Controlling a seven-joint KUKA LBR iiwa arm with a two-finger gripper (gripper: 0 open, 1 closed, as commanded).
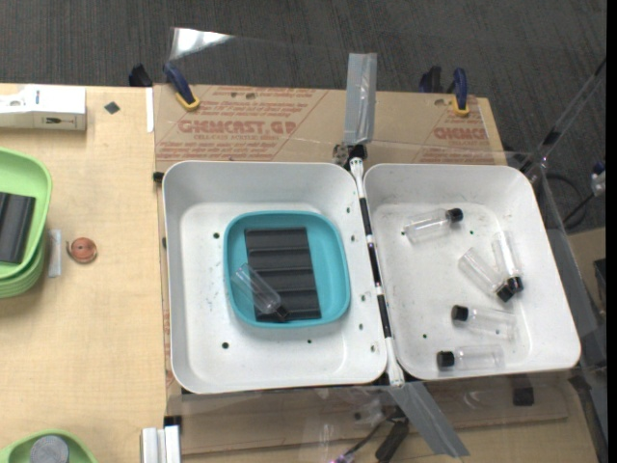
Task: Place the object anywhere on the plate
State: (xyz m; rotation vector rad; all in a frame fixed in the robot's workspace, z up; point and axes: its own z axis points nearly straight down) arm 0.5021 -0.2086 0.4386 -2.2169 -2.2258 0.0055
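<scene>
In the left white plastic bin (pixel 193 355) sits the teal rounded-square plate (pixel 333 268) with a dark ribbed insert. One clear plastic vial with a black cap (pixel 251 285) already lies on it, long axis diagonal, cap toward the lower right, resting on the ribs near the plate's left rim.

The right white bin (pixel 540 287) holds more of the same smooth see-through tubes. One lies near the top (pixel 429 226), cap to the right, a pair (pixel 492 268) lies touching or nearly so, and two lie lower down (pixel 479 318) (pixel 469 358), caps to the left. The arm comes in from the right, so I'd guess those loose ones are the closer reach, and the plate lies to their left across the bin walls. Slick round tubes will probably roll. Can't tell how the jaws stand.
</scene>
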